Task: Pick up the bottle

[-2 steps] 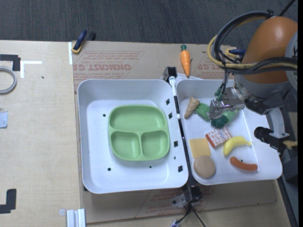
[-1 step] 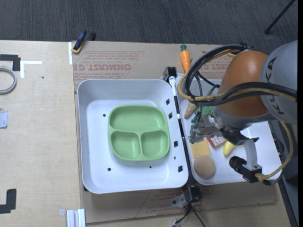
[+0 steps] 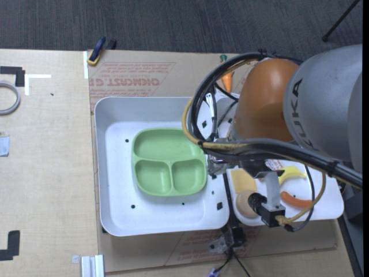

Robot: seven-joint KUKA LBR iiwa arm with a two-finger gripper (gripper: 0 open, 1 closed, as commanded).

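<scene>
The gripper hangs by the left wall of the right bin, under the cables. How open it is, I cannot tell. The bottle is not clear there, so the gripper may catch the wall or the yellow item.

Left bin: white moulded plastic, smooth, slight sheen. Divided plate in it: pale green plastic, matt, smooth. Bench top: tan board, flat matt; sheet under the bins looks like printed brown cardboard. Arm: smooth grey casing with soft gloss, orange band glossy, catching light. Cables on it: black rubbery sheath, semi-gloss. Floor at the frame's top: dark, ribbed, carpet-like texture.
</scene>
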